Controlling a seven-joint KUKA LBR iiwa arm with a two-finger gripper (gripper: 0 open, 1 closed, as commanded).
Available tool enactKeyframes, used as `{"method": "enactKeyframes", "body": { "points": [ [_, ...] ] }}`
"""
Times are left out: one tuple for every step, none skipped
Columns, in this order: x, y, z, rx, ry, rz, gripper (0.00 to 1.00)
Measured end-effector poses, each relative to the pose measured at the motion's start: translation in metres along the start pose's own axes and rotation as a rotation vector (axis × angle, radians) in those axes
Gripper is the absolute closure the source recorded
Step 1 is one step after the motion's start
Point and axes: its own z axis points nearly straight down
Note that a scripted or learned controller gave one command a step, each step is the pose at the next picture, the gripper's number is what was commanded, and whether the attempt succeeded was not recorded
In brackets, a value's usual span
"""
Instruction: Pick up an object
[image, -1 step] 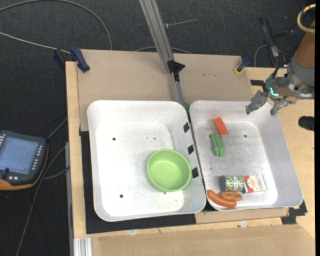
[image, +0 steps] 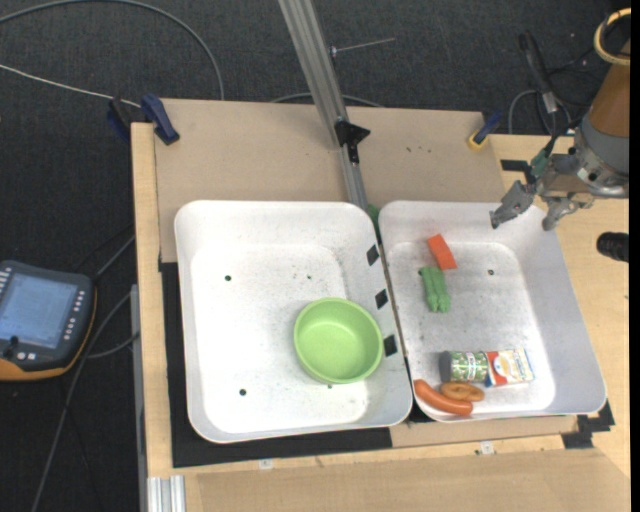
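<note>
A: Where is the gripper (image: 527, 212)?

B: Over the far right corner of the right bin (image: 560, 290), its two fingers spread wide with nothing between them.

A: What is nearest to it?

B: An orange block (image: 441, 252) near the middle of that bin's far half, with a green ridged toy (image: 435, 289) just beside it on the near side. Both are well apart from the gripper.

A: And further off?

B: A small carton (image: 487, 367) lies on its side near the front wall, and an orange-red sausage-shaped toy (image: 443, 399) sits at the front left corner, touching the carton. A green bowl (image: 337, 341) stands upright in the left bin (image: 215, 290).
</note>
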Motion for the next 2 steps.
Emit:
{"method": "enactKeyframes", "body": {
  "points": [
    [-0.001, -0.002, 0.063, 0.005, 0.001, 0.000, 0.00],
    [-0.006, -0.008, 0.108, 0.004, 0.001, 0.000, 0.00]
  ]
}}
